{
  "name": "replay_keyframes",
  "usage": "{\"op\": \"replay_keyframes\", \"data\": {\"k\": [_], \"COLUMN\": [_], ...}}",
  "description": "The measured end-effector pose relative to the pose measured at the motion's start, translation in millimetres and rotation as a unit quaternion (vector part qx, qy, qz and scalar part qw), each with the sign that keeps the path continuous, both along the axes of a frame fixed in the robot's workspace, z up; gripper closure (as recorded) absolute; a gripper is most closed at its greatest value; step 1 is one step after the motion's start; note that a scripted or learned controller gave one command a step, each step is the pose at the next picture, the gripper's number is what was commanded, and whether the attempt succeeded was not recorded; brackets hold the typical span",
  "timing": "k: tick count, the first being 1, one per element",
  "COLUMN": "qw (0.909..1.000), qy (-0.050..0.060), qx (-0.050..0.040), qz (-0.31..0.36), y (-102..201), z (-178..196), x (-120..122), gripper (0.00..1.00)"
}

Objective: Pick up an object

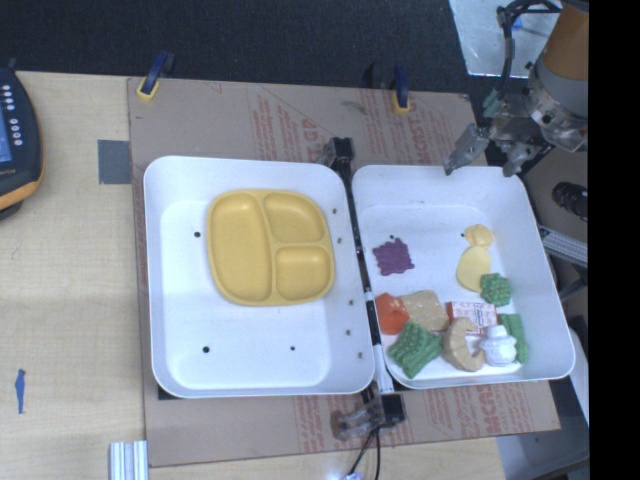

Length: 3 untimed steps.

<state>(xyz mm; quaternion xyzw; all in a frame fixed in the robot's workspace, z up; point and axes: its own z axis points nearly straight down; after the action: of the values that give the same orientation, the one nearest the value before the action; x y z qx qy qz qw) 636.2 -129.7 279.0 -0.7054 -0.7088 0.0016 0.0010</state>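
My gripper (490, 156) hangs above the far rim of the right bin (440, 203), its two fingers spread apart with nothing between them. In that bin lie a purple grape bunch (393, 256), a yellow pear-shaped piece (476, 258), a green broccoli piece (495, 288), a red piece (391, 313), a tan bread slice (424, 309), a green leafy piece (415, 349), a small red-and-white packet (472, 313), a round tan piece (463, 345) and a white bottle-like piece (499, 346). All of these lie nearer the camera than the gripper.
The left bin (180, 348) holds a yellow three-compartment plate (268, 245). Blue clamps (400, 88) and a yellow-tipped one (153, 75) pin the brown board at its far edge. A handheld controller (15, 138) rests at the far left of the bench.
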Motion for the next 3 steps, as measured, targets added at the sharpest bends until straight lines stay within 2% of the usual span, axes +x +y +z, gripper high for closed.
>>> {"op": "replay_keyframes", "data": {"k": [1,2,3], "qw": [1.0,1.0,1.0], "qy": [0.009,0.001,-0.001], "qx": [0.0024,0.0005,0.0002], "qz": [0.0,-0.001,-0.001], "y": [39,35,34], "z": [-144,-189,-175], "x": [-58,-48,-47], "gripper": [0.0,0.0,1.0]}}
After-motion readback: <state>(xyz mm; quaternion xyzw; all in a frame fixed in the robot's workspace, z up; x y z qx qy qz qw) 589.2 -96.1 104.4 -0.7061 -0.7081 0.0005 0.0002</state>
